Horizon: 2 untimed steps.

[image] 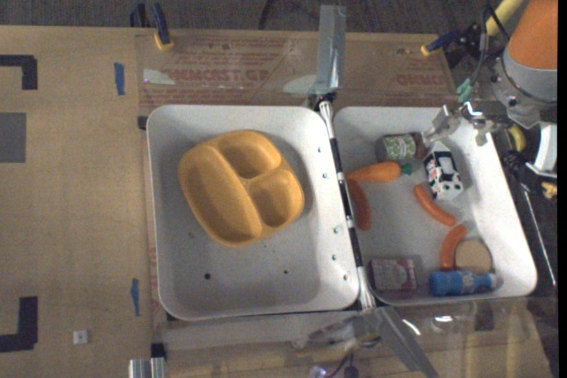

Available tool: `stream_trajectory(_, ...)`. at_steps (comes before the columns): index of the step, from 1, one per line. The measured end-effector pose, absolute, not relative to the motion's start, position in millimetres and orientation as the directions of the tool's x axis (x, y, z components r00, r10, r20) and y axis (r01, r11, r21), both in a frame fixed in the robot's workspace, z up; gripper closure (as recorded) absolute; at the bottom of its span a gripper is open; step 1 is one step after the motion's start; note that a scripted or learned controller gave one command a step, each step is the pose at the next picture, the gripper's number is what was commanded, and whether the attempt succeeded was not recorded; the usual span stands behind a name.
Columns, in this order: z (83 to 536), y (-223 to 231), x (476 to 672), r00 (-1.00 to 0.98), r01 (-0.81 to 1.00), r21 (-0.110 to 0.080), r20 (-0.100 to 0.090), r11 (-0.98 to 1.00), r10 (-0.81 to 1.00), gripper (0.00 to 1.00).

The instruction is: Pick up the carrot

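The carrot (376, 173), orange with a green tip at its right end, lies on its side in the right bin (514, 226), near the bin's left wall. My gripper (461, 125) hovers over the bin's far right corner, up and to the right of the carrot and well apart from it. It is open, and nothing is between its fingers. The grey arm with its orange band (536, 35) reaches in from the top right.
Around the carrot lie a green-labelled can (400, 145), a black-and-white carton (441, 173), three sausages (359, 204) (433, 204) (452, 245), a bread slice (474, 256), a blue bottle (462, 282) and a small box (395, 273). The left bin (177, 270) holds a yellow divided plate (241, 186).
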State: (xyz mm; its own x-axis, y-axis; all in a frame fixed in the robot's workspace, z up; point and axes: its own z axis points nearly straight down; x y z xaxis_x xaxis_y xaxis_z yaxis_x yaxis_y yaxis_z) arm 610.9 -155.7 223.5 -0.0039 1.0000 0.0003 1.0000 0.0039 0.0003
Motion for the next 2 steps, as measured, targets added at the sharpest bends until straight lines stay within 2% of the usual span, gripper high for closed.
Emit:
stream_trajectory(1,166,-89,645.4,0.108,0.994,-0.002,0.001,-0.108,0.994,0.0)
stream_trajectory(2,101,-107,598.9,0.001,1.0,0.0,0.0,-0.001,1.0,0.0)
